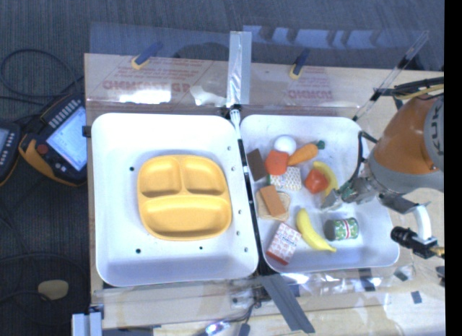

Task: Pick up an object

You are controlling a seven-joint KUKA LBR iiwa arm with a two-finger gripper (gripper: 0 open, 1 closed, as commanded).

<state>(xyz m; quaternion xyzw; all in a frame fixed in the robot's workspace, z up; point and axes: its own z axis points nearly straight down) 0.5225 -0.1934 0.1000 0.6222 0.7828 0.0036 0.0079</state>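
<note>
From above, the left bin (108, 183) holds a yellow divided tray (185, 196). Toy food fills the right bin (375, 251): banana (312, 230), carrot (303, 154), green can (341, 229). Near its right wall, the gripper (346, 191) sits low, just above the can; finger state cannot be told.

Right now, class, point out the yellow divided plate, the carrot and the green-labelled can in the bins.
yellow divided plate (185, 197): camera view, on the ridge between its compartments.
carrot (303, 154): camera view, on the middle of its orange body.
green-labelled can (341, 229): camera view, on its side label.
</note>
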